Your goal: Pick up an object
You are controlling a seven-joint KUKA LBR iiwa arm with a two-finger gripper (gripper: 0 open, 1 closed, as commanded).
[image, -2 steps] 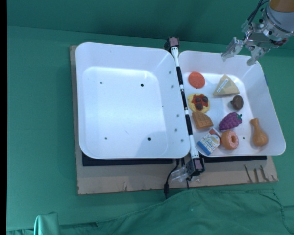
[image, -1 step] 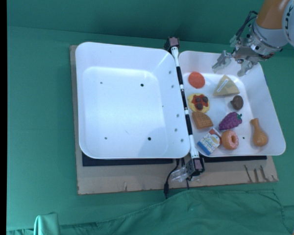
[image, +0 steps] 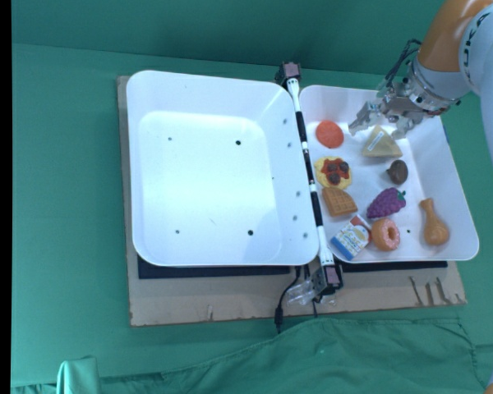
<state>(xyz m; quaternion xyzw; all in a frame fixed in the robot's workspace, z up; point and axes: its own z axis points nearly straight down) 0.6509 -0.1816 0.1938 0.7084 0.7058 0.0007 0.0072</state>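
Cheese wedge [image: 381, 143]: lies in the right bin [image: 456, 189], near its far edge — just below the gripper.
Gripper [image: 388, 115]: hovers directly above the wedge, fingers apart, nothing between them.
Long axis: wedge runs roughly left to right, tip toward the orange disc [image: 329, 134].
Likely move: short straight descent.

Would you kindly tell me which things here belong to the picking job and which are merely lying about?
Belonging to the job:
the tool, hovering over the right white bin
the pale yellow cheese wedge just beneath it, the likeliest target

Lying about:
red-orange disc
small berry tart
orange waffle piece
purple grape bunch
brown lump
glazed doughnut
orange drumstick
small carton
left white bin
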